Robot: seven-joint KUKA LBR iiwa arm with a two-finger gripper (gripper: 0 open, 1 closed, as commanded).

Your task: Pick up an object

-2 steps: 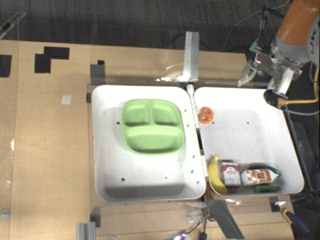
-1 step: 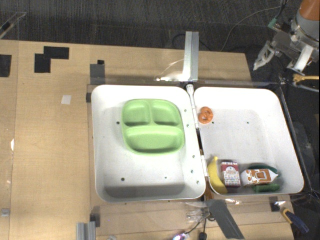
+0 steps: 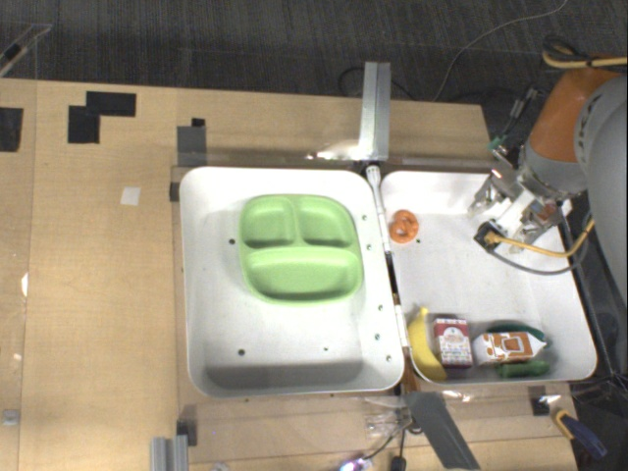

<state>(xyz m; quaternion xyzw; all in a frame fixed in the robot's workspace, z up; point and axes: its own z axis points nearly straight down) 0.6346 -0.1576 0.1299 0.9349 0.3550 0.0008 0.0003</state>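
**Inspector:** White plastic, both bins. The left bin (image 3: pixel 201 292), far across from the tool (image 3: pixel 512 216), holds one green divided tray (image 3: pixel 298 245), three compartments, all bare. The right bin (image 3: pixel 559 297) sits directly beneath the tool and holds the rest.

**Clerk:** Contents of the right bin, largest first?

**Inspector:** A banana (image 3: pixel 423 345), lying against the wall on the far side of the bin floor from the tool. Beside it a small red carton (image 3: pixel 450 341), then an orange-and-white carton (image 3: pixel 507 345) resting against a dark green item (image 3: pixel 525 368) I cannot identify. These four sit touching or nearly so, in a row well apart from the tool. Smallest is an orange round object (image 3: pixel 402 226), alone by the dividing wall, level with the tool and across the bin from it.

**Clerk:** State of the tool?

**Inspector:** It hangs over the bin's upper right part with nothing visibly between its fingers. Whether they are apart or together, I cannot tell; the view is cluttered by cables.

**Clerk:** Handling judgement?

**Inspector:** The cartons look light and stiff, with flat faces; take one across its narrow sides. Crowding may hinder finger entry. The banana is likely soft and curved; grip mid-body, gently. The orange piece appears light, possibly prone to rolling, yet it stands free on all sides, so I rate it the easiest candidate.
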